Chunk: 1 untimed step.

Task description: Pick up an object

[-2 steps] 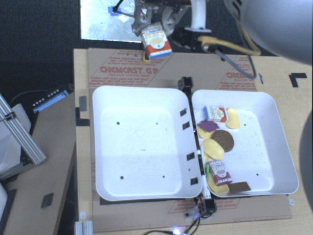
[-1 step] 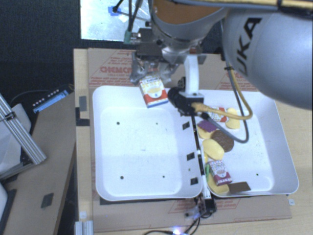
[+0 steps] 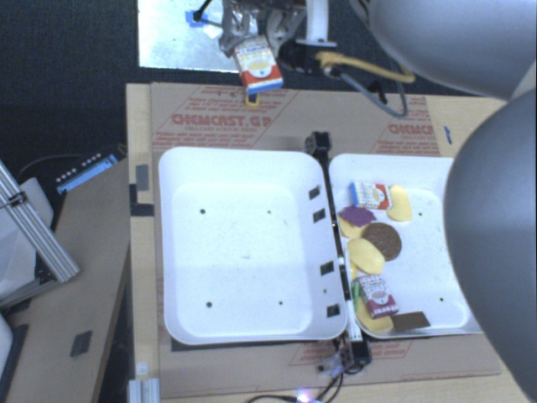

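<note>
The gripper (image 3: pixel 248 36) hangs high above the bench, beyond the far edge of the left bin (image 3: pixel 243 317), clenched on a small carton (image 3: pixel 258 64) that dangles below its fingers. Only the carton's top end appears pinched, and it tilts, so the hold looks shallow; I judge a jolt or fast swing could shake it loose onto the cardboard sheet (image 3: pixel 218 116) short of the left bin. The other items, among them a brown disc (image 3: pixel 386 239) and a yellow piece (image 3: pixel 366 256), lie in the right bin (image 3: pixel 436 309), beside the left bin's right wall.
</note>
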Available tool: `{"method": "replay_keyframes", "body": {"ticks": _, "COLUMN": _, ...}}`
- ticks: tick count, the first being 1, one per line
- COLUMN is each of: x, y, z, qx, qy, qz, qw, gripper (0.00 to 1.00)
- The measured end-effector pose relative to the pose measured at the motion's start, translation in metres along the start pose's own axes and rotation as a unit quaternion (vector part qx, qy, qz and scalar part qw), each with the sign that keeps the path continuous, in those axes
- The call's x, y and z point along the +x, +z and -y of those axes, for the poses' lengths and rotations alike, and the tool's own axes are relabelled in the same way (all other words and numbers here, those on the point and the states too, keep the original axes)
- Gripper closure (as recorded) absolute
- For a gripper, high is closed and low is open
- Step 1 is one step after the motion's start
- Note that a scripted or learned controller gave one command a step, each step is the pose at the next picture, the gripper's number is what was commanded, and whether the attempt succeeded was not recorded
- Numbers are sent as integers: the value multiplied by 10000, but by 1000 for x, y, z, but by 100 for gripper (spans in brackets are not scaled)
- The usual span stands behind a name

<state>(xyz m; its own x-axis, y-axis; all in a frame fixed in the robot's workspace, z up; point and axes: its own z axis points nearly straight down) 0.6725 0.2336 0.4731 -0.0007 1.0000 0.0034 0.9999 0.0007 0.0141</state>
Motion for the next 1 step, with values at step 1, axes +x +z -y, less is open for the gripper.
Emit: {"method": "replay_keyframes", "body": {"ticks": 1, "x": 0, "y": 160, "z": 86, "qx": 150, "qy": -4, "qz": 38, "qw": 9999, "gripper": 100}}
